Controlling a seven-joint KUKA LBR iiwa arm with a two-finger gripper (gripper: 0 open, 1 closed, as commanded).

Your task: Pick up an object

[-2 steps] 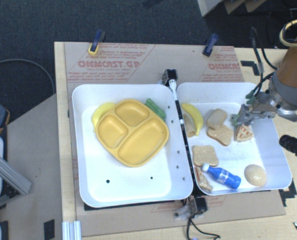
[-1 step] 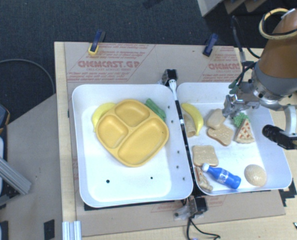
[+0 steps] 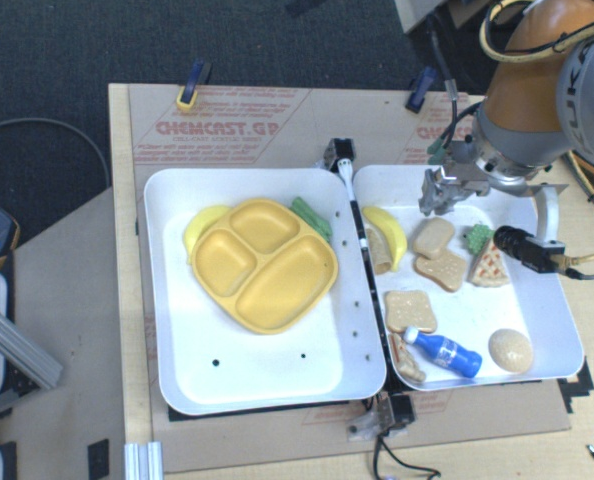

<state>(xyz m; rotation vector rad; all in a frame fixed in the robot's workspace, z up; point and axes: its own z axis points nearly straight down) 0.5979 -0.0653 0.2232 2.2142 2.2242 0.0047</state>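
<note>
**A:** What does the overhead camera view show?

**B:** Two shallow white bins sit side by side on a cardboard-covered surface point(image 3: 277, 118). The left bin point(image 3: 177, 358) holds a yellow divided tray point(image 3: 265, 264), with a green piece point(image 3: 311, 217) poking out at its upper right edge and a yellow piece point(image 3: 199, 226) at its upper left.

**A:** And the right bin?

**B:** The right bin point(image 3: 547, 318) holds the small objects: a banana point(image 3: 389, 233) near the divider, toast-like slices point(image 3: 439, 253), a green broccoli-like piece point(image 3: 477, 237), a waffle wedge point(image 3: 489, 266), another bread slice point(image 3: 409, 311), a blue bottle with a white cap point(image 3: 447, 353) lying on its side, and a round tan piece point(image 3: 510, 349) near the front right corner.

**A:** Where is the arm?

**B:** It reaches in from the right. The gripper point(image 3: 439, 196) hangs over the far part of the right bin, just above the toast slices and beside the banana. Nothing shows between the jaws, and I cannot tell how wide they stand.
</note>
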